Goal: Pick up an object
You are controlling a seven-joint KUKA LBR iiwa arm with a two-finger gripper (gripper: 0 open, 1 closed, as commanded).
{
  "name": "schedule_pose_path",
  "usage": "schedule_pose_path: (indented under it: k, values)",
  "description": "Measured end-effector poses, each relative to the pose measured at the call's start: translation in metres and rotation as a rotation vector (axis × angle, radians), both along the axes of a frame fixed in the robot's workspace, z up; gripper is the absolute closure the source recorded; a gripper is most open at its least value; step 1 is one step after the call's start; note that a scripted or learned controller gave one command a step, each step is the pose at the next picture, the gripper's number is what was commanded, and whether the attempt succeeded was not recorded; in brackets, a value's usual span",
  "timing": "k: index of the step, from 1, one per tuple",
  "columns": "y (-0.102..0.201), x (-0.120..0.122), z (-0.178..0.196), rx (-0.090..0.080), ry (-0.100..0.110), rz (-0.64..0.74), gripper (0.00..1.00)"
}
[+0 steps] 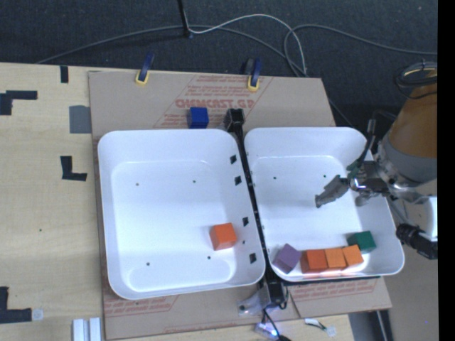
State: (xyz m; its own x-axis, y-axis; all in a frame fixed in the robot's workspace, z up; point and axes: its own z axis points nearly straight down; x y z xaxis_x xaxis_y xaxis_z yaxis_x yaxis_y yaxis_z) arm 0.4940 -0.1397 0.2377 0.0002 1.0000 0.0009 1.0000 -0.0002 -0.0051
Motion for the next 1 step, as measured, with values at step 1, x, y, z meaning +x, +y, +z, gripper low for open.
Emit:
schedule_pose_path:
  k: [1]
  values:
    - [0.0000,0.0010,0.0020,-0.001,-0.005,0.001,0.00]
